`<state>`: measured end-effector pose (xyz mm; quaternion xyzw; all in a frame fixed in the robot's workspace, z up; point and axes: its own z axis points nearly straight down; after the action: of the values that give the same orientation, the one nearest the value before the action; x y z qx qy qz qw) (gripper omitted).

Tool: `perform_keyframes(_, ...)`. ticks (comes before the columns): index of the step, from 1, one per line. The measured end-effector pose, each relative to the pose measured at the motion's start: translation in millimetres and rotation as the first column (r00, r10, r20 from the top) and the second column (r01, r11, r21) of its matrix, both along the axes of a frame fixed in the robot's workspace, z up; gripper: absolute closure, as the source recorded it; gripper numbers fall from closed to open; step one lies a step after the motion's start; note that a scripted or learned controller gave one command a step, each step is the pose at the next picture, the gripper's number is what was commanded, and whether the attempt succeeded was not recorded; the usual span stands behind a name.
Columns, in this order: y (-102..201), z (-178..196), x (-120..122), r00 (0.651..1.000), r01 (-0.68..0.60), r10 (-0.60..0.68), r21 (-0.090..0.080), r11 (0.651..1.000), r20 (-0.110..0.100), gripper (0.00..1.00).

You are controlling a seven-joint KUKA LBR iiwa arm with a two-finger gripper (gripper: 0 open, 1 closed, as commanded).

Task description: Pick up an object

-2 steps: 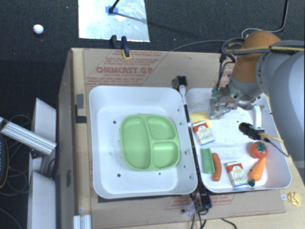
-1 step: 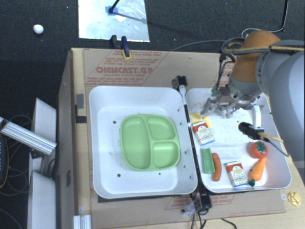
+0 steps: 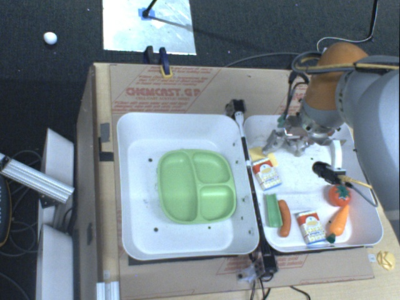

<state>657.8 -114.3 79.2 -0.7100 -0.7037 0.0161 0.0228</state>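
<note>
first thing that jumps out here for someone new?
The green divided plate alone in the left bin. Then the grey arm with the orange band over the right bin's far end, with toy foods below: carrot, tomato, sausage.

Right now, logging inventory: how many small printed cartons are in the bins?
2, both in the right bin: one carton near its left wall, another carton near the front edge. The arm may hide more.
</note>
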Motion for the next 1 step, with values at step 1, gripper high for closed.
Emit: perform_keyframes(1, 19.4, 0.0, -0.1, 1.0, 0.001, -0.001, -0.011, 1.0, 0.004, 0.0)
